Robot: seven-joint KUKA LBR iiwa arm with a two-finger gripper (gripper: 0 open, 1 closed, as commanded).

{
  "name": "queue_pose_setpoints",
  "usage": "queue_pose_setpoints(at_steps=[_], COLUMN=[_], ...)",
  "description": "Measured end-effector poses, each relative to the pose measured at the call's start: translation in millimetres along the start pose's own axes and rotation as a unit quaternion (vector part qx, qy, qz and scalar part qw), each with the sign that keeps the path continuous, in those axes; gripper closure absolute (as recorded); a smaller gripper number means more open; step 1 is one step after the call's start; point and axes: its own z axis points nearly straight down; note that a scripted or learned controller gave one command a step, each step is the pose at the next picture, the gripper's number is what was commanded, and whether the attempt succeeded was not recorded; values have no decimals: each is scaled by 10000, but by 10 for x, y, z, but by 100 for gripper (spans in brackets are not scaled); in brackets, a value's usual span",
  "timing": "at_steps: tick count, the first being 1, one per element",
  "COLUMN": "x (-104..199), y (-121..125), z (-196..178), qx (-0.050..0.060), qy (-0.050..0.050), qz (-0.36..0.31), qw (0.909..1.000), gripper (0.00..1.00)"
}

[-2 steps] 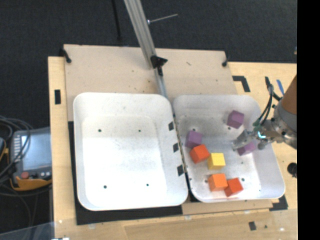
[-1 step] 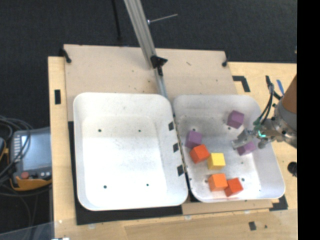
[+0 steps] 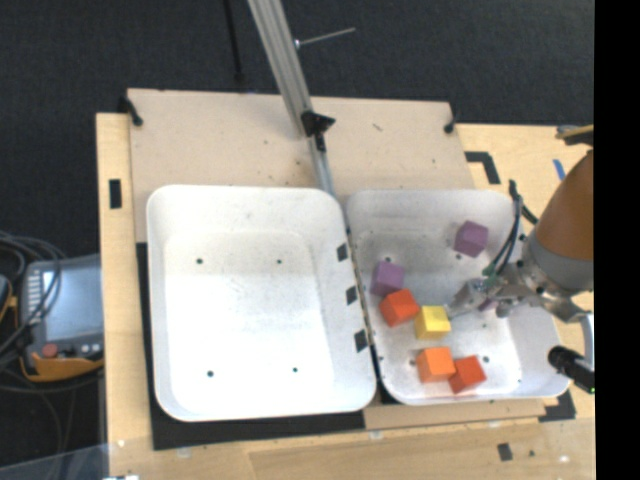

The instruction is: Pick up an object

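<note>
Rightward, we see the arm [image 3: 565, 223] bent low over the right bin [image 3: 420, 218], its tool [image 3: 468, 296] beside the yellow cube [image 3: 434, 321]; whether the tool grips is unclear.

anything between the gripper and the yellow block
No. In the camera view the gripper sits just right of the yellow block, with bare white bin floor between them.

A light wooden bench [image 3: 112, 268] stands on dark carpeted floor [image 3: 120, 28], seen from above at a slant. A paler board [image 3: 230, 138] covers the bench's far half, pinned by black clips at its corners. A slanted aluminium rail [image 3: 282, 53] rises from the middle of the bench toward the top of the view. At the left edge, a grey control pendant [image 3: 62, 303] with a small screen rests among black cables [image 3: 15, 253].
</note>
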Motion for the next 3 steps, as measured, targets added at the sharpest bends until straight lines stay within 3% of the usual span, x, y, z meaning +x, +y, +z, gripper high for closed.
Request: queue_pose_setpoints(at_steps=[1, 2, 3], x=[-23, -25, -54], y=[75, 82, 138], z=[183, 100, -540], qx=[-142, -152, -66], qy=[-39, -30, -17], qz=[-20, 5, -26], qw=[9999, 9999, 10000], gripper=[0, 100, 100])
